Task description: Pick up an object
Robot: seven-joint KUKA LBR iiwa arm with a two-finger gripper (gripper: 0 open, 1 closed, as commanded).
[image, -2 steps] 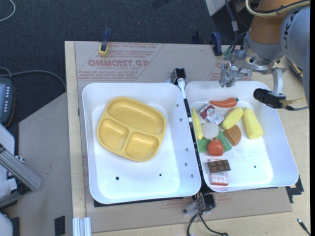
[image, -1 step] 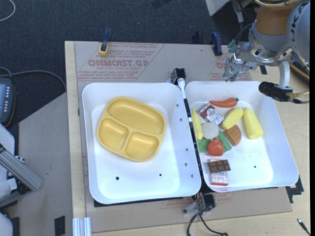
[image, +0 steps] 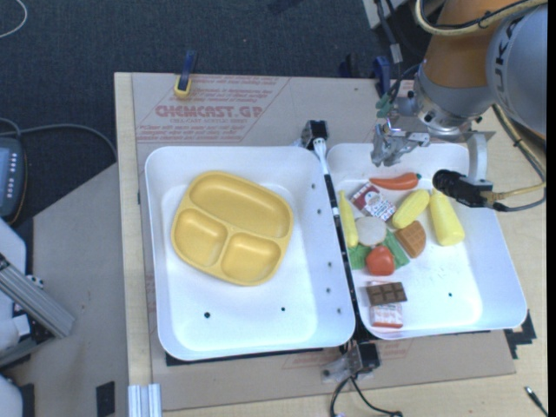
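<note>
The gripper (image: pixel 388 150) hangs over the right bin (image: pixel 469 298) at its twelve o'clock edge; its jaws grip nothing, though I cannot tell how far apart they stand. The toy foods cluster just below, the red chili (image: pixel 395 182) nearest, at six o'clock from the gripper. This looks like the approach step. Next it must descend squarely over one piece. The yellow tray (image: pixel 230 227) sits in the left bin (image: pixel 174 311).
</note>
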